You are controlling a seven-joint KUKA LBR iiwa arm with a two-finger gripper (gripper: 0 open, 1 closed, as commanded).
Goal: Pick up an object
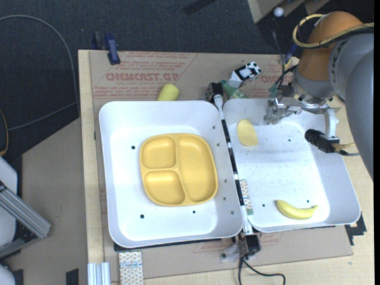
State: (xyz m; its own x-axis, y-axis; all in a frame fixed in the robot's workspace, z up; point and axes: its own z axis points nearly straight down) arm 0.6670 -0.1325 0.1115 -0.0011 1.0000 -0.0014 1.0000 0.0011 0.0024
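The right bin [332,177] holds a pale yellow rounded piece [247,132] near its far left corner and a yellow banana [295,209] near its front edge. My gripper [274,113] hangs low over the bin's far side, a short way right of the pale yellow piece. Nothing shows between its fingers. The grey arm with its orange band [323,40] comes in from the upper right.
A yellow three-compartment plate [178,168] lies in the left bin [119,159]. A small yellow object [168,92] sits on the cardboard behind the left bin. Clips and a black-and-white item [246,72] stand at the back between the bins.
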